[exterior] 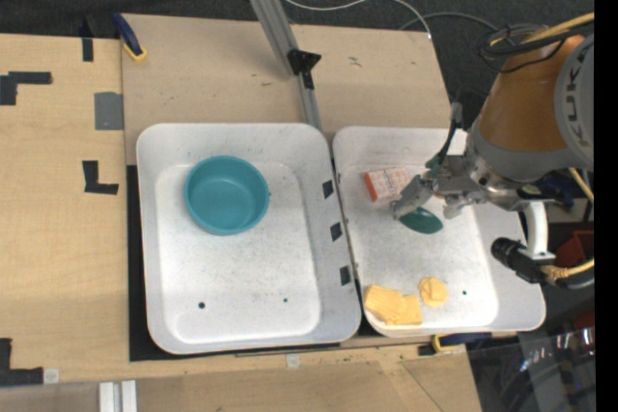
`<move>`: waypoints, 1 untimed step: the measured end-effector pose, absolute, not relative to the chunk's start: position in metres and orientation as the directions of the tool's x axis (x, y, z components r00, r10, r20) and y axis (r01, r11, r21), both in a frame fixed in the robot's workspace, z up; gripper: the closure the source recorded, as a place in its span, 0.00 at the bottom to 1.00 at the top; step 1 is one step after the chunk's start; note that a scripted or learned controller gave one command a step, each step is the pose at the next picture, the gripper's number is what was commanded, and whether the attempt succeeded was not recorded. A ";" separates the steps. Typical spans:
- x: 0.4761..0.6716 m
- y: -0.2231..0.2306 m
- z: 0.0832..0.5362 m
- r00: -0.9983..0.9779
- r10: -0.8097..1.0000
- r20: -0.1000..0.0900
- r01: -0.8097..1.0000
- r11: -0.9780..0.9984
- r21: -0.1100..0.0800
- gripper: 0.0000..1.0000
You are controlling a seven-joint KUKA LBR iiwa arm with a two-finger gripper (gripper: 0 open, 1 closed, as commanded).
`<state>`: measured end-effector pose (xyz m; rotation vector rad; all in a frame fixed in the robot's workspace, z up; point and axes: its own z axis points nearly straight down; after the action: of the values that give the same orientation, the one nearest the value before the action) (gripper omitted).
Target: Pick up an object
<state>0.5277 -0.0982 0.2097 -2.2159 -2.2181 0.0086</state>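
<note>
My gripper (425,200) hangs over the middle of the right bin (483,275), directly above a small dark green flat object (422,223) that lies at its fingertips. A red and white packet (385,183) lies just left of the gripper. Two yellow spongy pieces, a large one (393,306) and a small one (434,290), rest near the right bin's front edge. A teal bowl (227,195) sits in the left bin (241,304).
A slanted metal pole (266,0) with a black clamp rises behind the bins. The arm's orange and grey body (531,111) covers the right bin's far right corner. Cables run along the right side.
</note>
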 end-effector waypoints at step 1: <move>0.524 -0.091 0.147 -0.002 1.000 0.001 1.000 0.002 -0.009 0.00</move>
<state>0.5236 -0.0910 0.1472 -2.2145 -2.2181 0.0086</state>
